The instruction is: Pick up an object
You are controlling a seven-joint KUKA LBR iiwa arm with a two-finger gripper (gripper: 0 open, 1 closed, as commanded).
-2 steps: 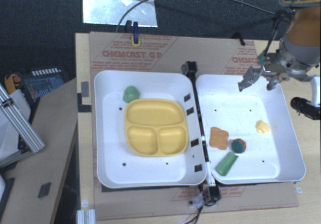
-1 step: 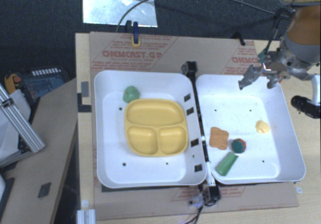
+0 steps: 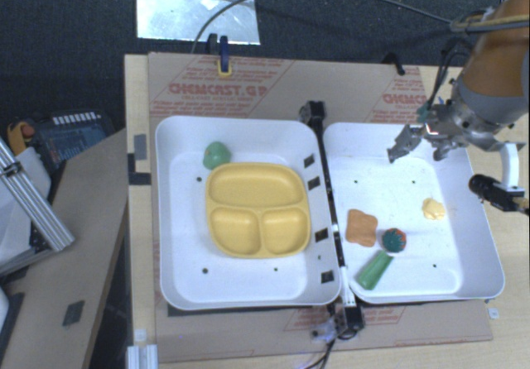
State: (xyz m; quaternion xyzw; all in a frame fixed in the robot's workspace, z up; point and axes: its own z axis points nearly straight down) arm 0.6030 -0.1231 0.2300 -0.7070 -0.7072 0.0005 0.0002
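White plastic makes up the two shallow bins, which sit side by side on the tan surface [image 3: 99, 194]. The right bin [image 3: 472, 276] holds four small toys. A flat orange piece [image 3: 361, 227] lies low in the middle of the frame. Just beside it is a round ball with red and green on it [image 3: 393, 239]. A green stick shape [image 3: 373, 269] lies right below them. A small pale yellow lump [image 3: 433, 209] sits alone, further right.

The grey gripper [image 3: 418, 143] hangs over the upper part of the right bin, away from every toy. I cannot tell how its jaws stand.

I think the yellow lump is the best pick. It has room all around, so come straight down over its middle.

The left bin [image 3: 178, 276] holds a yellow plate with three parts [image 3: 257, 210] and a small green lump [image 3: 216, 154].
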